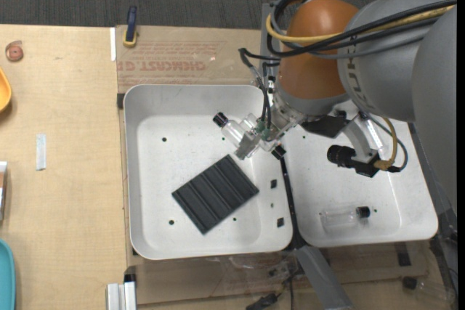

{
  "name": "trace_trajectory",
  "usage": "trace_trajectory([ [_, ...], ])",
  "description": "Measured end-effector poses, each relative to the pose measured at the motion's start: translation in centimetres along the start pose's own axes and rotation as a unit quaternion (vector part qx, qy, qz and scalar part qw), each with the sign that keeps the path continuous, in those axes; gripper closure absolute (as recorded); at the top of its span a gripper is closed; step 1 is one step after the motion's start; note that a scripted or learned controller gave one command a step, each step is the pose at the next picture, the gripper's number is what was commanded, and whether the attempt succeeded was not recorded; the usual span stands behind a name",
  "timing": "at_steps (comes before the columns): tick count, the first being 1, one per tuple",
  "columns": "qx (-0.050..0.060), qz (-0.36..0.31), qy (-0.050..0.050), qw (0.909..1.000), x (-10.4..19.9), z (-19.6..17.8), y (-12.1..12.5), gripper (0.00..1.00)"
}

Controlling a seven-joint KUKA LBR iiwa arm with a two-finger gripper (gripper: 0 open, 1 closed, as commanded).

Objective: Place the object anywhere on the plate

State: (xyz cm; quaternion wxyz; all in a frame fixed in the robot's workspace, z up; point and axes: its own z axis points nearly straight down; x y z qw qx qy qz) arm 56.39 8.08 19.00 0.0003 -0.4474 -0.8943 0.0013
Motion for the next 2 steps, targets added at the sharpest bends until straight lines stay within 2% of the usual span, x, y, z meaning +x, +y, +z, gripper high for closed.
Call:
trace_trajectory([
  [1, 0.000, 0.000, 0.000, 1.0000, 0.0, 0.0, 0.0, 0.00],
  [2, -0.001, 0.063, -0.001, 0.9980, 0.6, -7.6, 6.7, 0.00],
])
